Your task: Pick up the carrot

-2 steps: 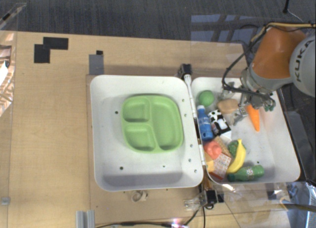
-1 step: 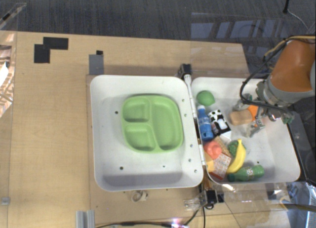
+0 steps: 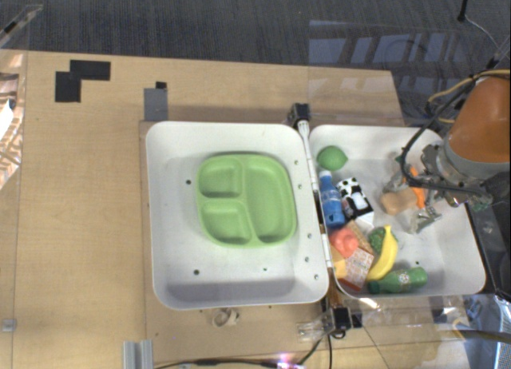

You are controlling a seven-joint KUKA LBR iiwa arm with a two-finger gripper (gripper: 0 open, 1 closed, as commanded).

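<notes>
Two shallow white bins sit side by side on the bench. The left bin (image 3: 160,224) carries a green divided plate (image 3: 243,200), lying flat near its middle with three compartments facing up. The right bin (image 3: 455,267) holds the clutter, most of it packed along its left wall.

Near that bin's far left corner rests a round green ball (image 3: 332,156). Just in front of it, along the left wall, lies a blue bottle (image 3: 330,201), and touching its right side is a small black-and-white toy (image 3: 352,197). Further toward the near edge sits a pink toy (image 3: 346,241), then a yellow banana (image 3: 385,253) curving toward the near left corner, with a green bottle-shaped thing (image 3: 398,279) lying along the near edge just below it.

The arm comes in over the bin's right edge, its orange band (image 3: 483,120) high above the wall. The gripper (image 3: 417,200) hangs low over the middle of the right bin. Right at its tip there is a small orange piece that I take to be the carrot (image 3: 420,197), beside a tan lump (image 3: 395,201); it is too small to be sure. From here I cannot tell whether the claw is closed around anything or merely resting beside it.
</notes>
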